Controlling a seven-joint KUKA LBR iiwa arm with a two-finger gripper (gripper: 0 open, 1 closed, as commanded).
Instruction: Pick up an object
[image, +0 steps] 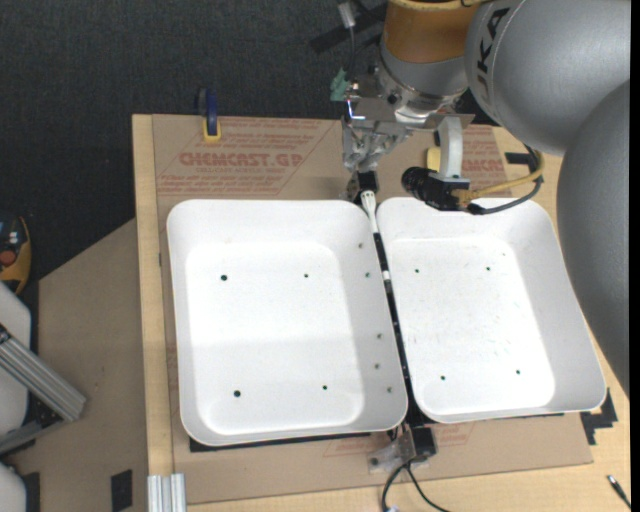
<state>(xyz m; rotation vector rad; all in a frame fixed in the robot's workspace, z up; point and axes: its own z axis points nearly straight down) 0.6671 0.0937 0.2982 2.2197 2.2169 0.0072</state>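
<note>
Where the two shallow white plastic bins meet at upper centre, the metal two-finger gripper is seen; its grip cannot be told.

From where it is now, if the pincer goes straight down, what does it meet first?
Probably the far end of the seam where the two white bins meet, just under the pincer. Depth is unclear; it could land on the brown board instead.

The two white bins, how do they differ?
The left bin lies clear of the arm, while the right bin is partly covered by it along its right side. The left bin sits squarer to the camera; the right bin looks turned slightly. Both are shallow, white, with four dark dots.
</note>
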